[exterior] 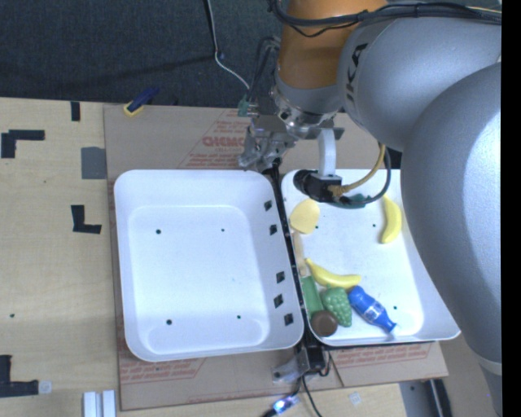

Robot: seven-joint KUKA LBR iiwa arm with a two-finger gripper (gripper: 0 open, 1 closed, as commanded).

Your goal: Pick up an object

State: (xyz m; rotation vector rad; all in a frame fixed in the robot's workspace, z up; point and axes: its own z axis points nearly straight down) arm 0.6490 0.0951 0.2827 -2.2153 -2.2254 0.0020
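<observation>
From where I stand, the grey arm with the orange band (313, 16) reaches in from the right. Its gripper (262, 155) hangs over the far end of the seam where the two bins meet, just above their far rims. Whether it is set wide or narrow I cannot tell from here, and I see nothing held in it.

The shallow white left bin (195, 261) and the shallow white right bin (358, 244) sit touching side by side on a brown cardboard sheet (187, 138).

All the pickable things lie in the right bin:
- A pale yellow flat round piece (305, 216) lies near the far left corner, close to the dividing wall.
- A small yellow plastic banana (391, 221) lies along the right side, well apart from the rest.
- A second yellow banana (330, 278) lies across the near left part of the bin.
- A dark green cylinder (312, 297) lies against the dividing wall, just beside that banana.
- A green bumpy lump (339, 308) sits right next to the cylinder.
- A blue plastic bottle (372, 309) lies tilted on its side, right of the lump.
- A brown round piece (325, 324) sits in the near left corner.

On the bench beyond the cardboard's far left corner lies a small blue and yellow object (140, 99).
</observation>
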